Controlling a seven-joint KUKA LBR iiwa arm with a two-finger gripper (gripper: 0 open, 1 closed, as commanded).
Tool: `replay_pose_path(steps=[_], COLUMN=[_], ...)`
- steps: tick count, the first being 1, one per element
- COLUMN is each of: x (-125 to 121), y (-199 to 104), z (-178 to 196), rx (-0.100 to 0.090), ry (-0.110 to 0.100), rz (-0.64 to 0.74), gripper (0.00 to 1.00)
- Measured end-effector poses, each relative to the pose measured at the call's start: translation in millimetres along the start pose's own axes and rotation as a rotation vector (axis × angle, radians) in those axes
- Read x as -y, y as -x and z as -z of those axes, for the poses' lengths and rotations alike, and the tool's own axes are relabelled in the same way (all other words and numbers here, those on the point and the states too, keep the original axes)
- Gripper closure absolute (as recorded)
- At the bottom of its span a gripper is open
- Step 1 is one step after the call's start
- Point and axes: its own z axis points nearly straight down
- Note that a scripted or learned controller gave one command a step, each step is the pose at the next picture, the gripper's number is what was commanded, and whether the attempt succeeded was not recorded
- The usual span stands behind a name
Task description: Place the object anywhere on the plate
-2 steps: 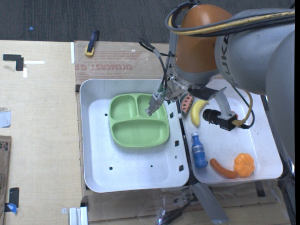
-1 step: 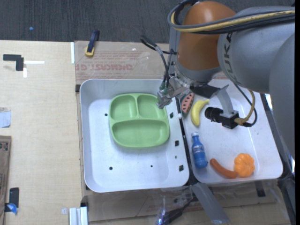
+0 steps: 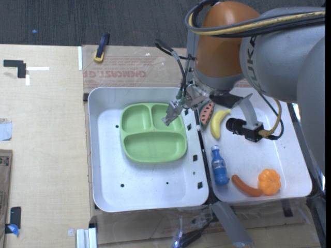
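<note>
A green divided plate (image 3: 153, 134) lies in the left bin (image 3: 106, 182). My gripper (image 3: 171, 113) hangs over the plate's upper right corner, next to the wall between the bins. I see no object in it. In the right bin (image 3: 295, 154), just right of that wall, lie a watermelon slice (image 3: 206, 112) and a yellow banana (image 3: 217, 123). The arm's orange band and grey body cover that bin's far side.
The right bin also has a blue bottle (image 3: 219, 165) by the dividing wall, a red sausage (image 3: 246, 186) and a small orange pumpkin (image 3: 269, 181) near the front. A black cable part (image 3: 243, 128) hangs off the wrist above the bin.
</note>
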Motion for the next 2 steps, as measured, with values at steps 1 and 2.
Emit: replay_pose_path(steps=[1, 2], x=[0, -12], y=[2, -6], z=[8, -80], rx=[0.001, -0.002], ry=[-0.001, 0.002], rz=[-0.003, 0.238], gripper=[1.00, 1.00])
